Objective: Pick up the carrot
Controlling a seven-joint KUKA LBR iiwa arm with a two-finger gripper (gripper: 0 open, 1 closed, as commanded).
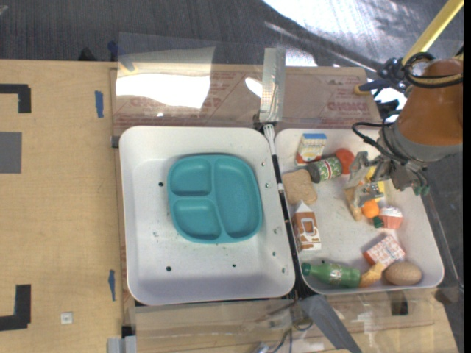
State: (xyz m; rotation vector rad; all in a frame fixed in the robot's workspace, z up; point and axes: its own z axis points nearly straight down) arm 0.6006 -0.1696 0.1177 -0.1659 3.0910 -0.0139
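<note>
Camera view puts the gripper low over the carrot for a grab; finger state I cannot tell.

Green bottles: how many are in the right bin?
2. One green bottle with a red cap lies near the bin's far side; the other green bottle lies at the near edge. Others may be hidden under the arm.
</note>
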